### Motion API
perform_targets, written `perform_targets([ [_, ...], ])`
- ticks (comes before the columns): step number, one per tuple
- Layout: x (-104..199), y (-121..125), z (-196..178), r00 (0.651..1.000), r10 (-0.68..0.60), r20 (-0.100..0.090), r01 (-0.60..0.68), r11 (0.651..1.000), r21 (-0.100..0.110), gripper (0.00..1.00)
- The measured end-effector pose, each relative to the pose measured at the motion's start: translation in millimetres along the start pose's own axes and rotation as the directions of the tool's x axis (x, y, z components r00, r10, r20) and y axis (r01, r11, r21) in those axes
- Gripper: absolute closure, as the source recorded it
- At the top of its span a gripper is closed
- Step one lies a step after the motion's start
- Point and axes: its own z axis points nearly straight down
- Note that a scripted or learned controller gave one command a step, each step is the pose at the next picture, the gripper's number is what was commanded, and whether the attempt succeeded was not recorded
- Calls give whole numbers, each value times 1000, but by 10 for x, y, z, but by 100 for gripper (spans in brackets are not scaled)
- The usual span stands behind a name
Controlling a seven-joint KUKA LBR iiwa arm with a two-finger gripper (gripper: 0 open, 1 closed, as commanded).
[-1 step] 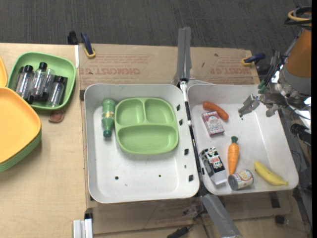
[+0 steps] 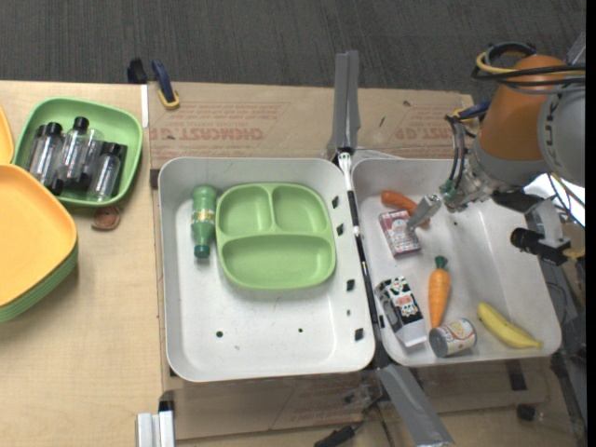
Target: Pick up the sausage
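The sausage (image 2: 398, 199), a short orange-red piece, lies at the far left of the right bin (image 2: 503, 250), just above a pink packet (image 2: 400, 233). My gripper (image 2: 426, 211) hangs low in that bin, slanting down to the left, with its tip just right of the sausage and above the packet's upper right corner. Nothing shows as held in it. The grey arm with its orange band (image 2: 517, 119) reaches in from the upper right.
The right bin also holds a carrot (image 2: 439, 287), a banana (image 2: 507, 327), a can (image 2: 453, 338) and a black-and-white carton (image 2: 400, 305). The left bin (image 2: 261, 333) holds a green divided plate (image 2: 276, 236) and a green bottle (image 2: 203, 220).
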Motion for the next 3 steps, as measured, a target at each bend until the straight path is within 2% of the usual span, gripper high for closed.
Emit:
perform_targets([
  [1, 228, 464, 47, 1000, 19, 5, -19, 1000, -11, 0],
  [2, 224, 469, -55, 1000, 21, 5, -21, 1000, -12, 100],
  [3, 224, 469, -55, 1000, 21, 5, -21, 1000, -12, 0],
])
